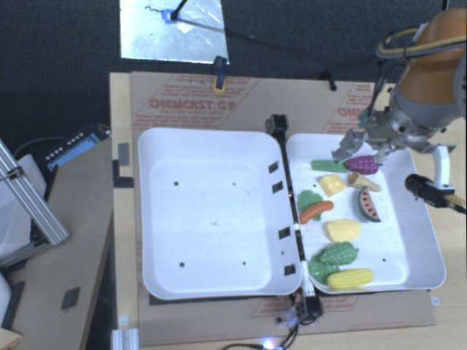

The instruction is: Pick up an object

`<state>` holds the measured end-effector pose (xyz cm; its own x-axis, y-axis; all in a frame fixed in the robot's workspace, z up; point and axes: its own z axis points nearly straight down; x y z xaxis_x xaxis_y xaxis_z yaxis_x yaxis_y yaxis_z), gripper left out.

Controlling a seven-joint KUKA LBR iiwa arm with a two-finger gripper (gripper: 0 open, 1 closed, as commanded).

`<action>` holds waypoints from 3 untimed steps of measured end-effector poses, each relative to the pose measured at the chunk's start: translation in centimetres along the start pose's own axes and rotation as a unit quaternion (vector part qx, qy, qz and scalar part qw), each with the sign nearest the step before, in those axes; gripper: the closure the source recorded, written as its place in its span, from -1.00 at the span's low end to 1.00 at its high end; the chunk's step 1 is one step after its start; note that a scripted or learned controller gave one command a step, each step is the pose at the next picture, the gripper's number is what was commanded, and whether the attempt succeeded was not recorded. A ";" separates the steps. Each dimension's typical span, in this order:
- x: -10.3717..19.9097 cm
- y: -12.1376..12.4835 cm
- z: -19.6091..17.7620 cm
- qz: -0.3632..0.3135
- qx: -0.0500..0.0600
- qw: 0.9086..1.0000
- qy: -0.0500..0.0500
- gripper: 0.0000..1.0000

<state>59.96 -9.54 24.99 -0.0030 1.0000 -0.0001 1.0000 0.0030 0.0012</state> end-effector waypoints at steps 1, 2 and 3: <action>0.0 0.1 -1.1 -0.001 -0.002 1.000 0.000 1.00; 2.5 3.8 1.6 -0.002 -0.001 1.000 0.000 1.00; 6.1 7.1 -0.1 -0.003 -0.003 1.000 0.001 1.00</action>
<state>67.07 -3.39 25.07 -0.0089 1.0000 0.0013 0.9999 0.0088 0.0068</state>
